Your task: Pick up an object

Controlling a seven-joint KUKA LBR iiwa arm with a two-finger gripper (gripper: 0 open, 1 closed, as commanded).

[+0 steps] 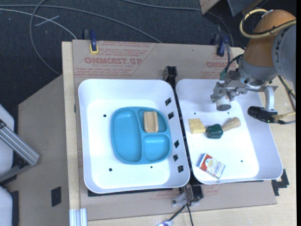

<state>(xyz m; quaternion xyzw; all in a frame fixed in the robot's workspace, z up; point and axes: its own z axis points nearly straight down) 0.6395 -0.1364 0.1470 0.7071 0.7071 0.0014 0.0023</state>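
Over the upper part of the right bin (pixel 263 166), the claw (pixel 224 99) hangs from the grey arm (pixel 263 55), which reaches in from the right with its orange band toward the upper right corner. The claw's tip sits above bare white bin floor; whether it is spread or closed cannot be told from this angle, and nothing is seen gripped in it. Below the claw, well apart from it, three objects lie close together near the bin's centre — a small yellow block (pixel 196 125) at the left, a dark green rounded object (pixel 214 131) just beside it, and a tan ridged piece (pixel 231 124) touching or nearly touching the green object on its right. Nearer the bin's lower edge lies a small red-and-white packet (pixel 210 165), tilted, apart from the other three. The left bin (pixel 94 159) holds a blue divided tray (pixel 123 135); a tan rectangular piece (pixel 150 121) rests in the tray's upper right compartment. Both bins sit side by side on a brown board-covered surface (pixel 127 55) — printed lettering runs along its upper edge, with a blue-and-yellow clamp (pixel 93 41) at its upper left corner.
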